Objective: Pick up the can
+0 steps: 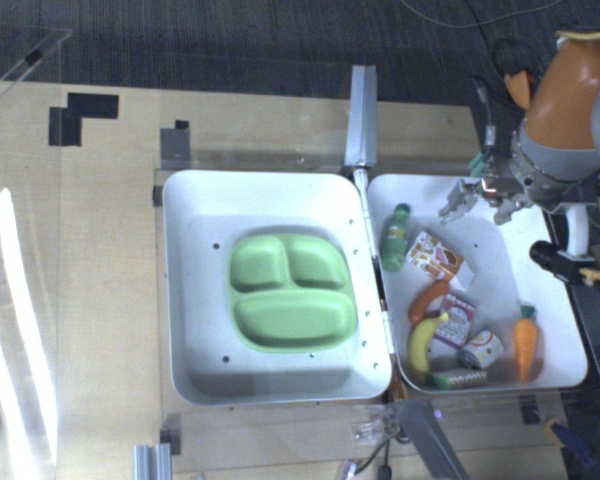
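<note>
The claw (477, 206) is seen over the far edge of the right bin (570, 373), its fingers spread wide with nothing between them. The can (481, 348), taken to be the small white-and-red cylinder lying on its side, is found near the bin's front edge, well apart from the claw. It is hemmed in closely: a purple packet (454, 323) and a banana (421, 343) lie just beside it on one side, a carrot (524, 343) stands near it on the other, and a green object (458, 378) lies against the front wall. From here the likeliest failure is judged to be a crowded grasp: a finger could be driven onto the packet or the carrot instead of into a gap, so that a neighbour is pinched or the can is pushed aside. Since the can lies down, it could also be rolled away by a slightly off-centre closure. The front wall may block a finger if the descent is made too near that edge. The left bin (180, 298), holding a green divided plate (290, 293), is not involved.
</note>
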Controlling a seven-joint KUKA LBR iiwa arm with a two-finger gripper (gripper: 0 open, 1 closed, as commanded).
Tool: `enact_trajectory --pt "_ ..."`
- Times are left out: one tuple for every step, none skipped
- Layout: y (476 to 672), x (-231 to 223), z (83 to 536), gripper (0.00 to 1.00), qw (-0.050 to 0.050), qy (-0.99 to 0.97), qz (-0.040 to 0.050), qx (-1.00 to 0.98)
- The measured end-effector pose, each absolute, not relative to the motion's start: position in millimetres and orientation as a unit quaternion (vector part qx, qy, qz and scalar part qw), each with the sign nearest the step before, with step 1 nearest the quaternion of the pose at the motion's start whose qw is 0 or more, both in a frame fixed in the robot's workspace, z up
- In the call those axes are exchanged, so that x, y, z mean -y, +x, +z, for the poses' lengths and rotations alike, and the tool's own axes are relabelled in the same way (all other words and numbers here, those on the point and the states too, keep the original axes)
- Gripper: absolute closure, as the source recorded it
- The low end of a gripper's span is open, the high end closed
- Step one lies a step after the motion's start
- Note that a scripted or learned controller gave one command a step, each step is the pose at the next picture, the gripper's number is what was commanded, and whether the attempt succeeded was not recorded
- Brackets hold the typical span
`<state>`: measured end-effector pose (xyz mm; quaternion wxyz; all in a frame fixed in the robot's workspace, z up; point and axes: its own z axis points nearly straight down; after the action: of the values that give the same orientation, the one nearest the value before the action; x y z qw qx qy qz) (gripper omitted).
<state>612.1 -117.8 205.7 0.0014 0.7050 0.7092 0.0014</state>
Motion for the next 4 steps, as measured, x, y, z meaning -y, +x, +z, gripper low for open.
enact_trajectory --pt "539.7 99.0 147.1 0.00 0.001 0.741 0.0010 -0.671" --pt "541.6 98.3 158.3 1.00 0.002 0.741 0.0029 -0.671" --pt "539.8 64.2 185.5 1.00 0.002 0.635 0.0020 -0.772" --pt "539.6 64.7 185.4 0.00 0.002 0.635 0.0019 -0.772"
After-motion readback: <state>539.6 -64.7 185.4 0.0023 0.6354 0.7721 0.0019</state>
